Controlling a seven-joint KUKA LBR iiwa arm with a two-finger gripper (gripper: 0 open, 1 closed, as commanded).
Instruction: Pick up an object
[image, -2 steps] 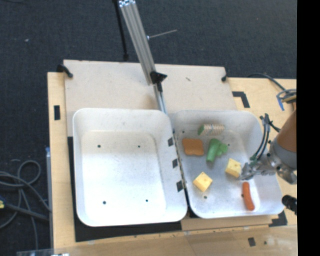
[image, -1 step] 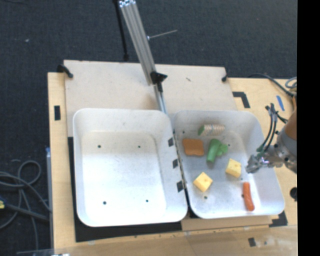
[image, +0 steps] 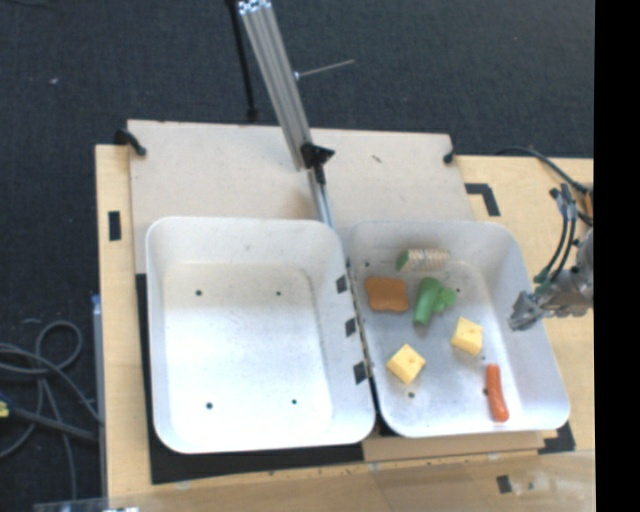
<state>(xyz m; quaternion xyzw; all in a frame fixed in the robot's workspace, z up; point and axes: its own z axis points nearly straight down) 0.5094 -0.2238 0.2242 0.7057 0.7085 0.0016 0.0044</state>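
Right bin (image: 520, 262) on the desk (image: 115, 300), as we list it: orange block (image: 386, 293) at 10 o'clock, green piece (image: 431, 300) centre, two yellow cubes (image: 406, 363) (image: 467, 336) lower, red-orange stick (image: 495, 391) at 5 o'clock. The hand (image: 525, 313) sits at the 3 o'clock rim, carrying nothing; we cannot tell its spread.

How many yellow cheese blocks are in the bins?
2, both in the right bin. One yellow block lies near the bin's front left, below the orange piece. The other yellow block lies further right, beside the green toy. None looks hidden.
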